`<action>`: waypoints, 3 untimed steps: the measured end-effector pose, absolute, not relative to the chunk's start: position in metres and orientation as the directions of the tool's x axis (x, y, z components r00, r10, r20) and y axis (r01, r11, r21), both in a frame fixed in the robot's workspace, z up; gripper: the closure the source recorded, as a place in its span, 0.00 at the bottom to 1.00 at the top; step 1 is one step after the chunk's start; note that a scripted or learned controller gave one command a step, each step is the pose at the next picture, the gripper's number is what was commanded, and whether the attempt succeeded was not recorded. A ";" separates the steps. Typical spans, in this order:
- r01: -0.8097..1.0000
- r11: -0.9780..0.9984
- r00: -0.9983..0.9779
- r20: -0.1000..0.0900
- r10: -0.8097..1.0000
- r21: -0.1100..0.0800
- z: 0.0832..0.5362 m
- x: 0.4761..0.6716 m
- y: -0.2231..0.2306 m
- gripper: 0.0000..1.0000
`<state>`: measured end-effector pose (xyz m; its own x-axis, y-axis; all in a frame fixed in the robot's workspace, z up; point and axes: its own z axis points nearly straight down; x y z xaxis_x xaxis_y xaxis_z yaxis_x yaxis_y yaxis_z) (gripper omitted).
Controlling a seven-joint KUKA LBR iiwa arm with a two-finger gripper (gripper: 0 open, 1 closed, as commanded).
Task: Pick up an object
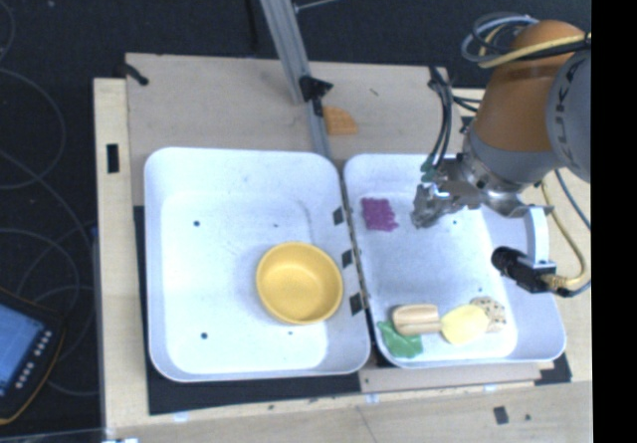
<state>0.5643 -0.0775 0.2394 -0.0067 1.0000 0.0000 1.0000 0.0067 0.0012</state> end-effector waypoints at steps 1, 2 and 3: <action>1.000 0.007 -0.007 0.001 1.000 0.001 0.233 0.563 -0.026 1.00; 1.000 0.007 -0.007 0.001 1.000 -0.001 0.225 0.567 0.023 1.00; 1.000 0.009 -0.009 0.002 1.000 0.001 0.236 0.567 0.080 1.00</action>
